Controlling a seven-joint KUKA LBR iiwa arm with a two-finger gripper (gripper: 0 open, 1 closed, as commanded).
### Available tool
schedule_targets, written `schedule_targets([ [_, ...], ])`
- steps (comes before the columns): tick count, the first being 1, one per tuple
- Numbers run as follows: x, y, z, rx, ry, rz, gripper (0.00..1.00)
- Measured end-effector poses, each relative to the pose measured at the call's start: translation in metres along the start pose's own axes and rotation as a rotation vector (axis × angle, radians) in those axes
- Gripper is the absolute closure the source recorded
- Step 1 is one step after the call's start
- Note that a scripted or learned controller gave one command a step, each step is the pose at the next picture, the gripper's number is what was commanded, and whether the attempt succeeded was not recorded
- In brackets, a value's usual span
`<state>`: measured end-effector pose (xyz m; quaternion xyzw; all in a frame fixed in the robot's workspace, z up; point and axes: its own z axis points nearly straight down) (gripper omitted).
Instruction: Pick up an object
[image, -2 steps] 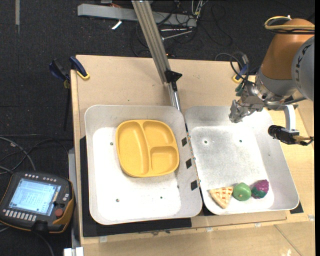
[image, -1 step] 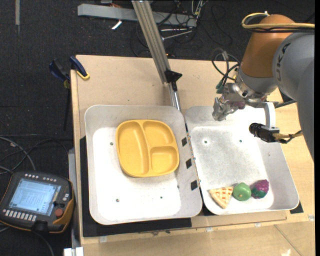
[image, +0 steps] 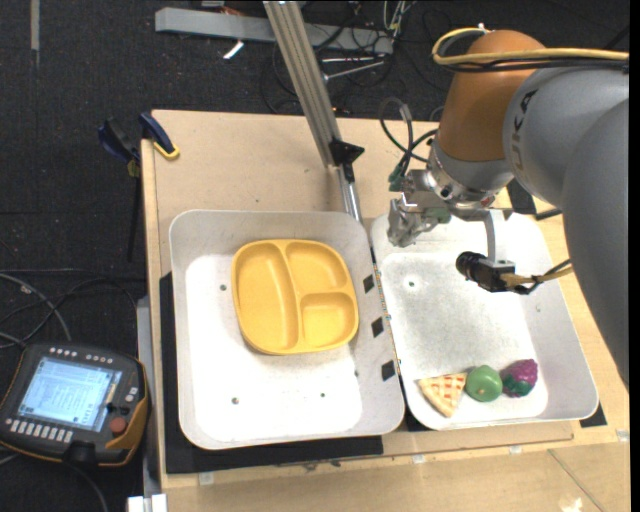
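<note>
Near the right bin's front rim, pizza slice (image: 442, 392) points front-left; claw (image: 402, 226) state unclear.

A tan bench (image: 250, 160) stands on dark floor (image: 70, 90) strewn with cables (image: 30, 300).

Two shallow white bins sit side by side on the bench: the left bin (image: 200, 400) holds one yellow divided plate (image: 295, 295) with three compartments, and the right bin (image: 480, 320) holds three small toy foods in a row along its near edge. Those three are one pizza slice (image: 443, 392), one green apple (image: 484, 383) and one purple grape bunch (image: 519, 376). One handheld control pendant (image: 70, 400) lies left of the bench.
</note>
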<state>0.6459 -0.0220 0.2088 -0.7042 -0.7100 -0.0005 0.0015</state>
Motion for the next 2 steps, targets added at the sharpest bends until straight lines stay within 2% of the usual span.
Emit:
schedule_targets([
  [1, 0.063, -0.003, -0.008, -0.002, 0.0, 0.0, 1.0],
  [2, 0.114, -0.004, -0.018, -0.003, -0.001, 0.0, 1.0],
])
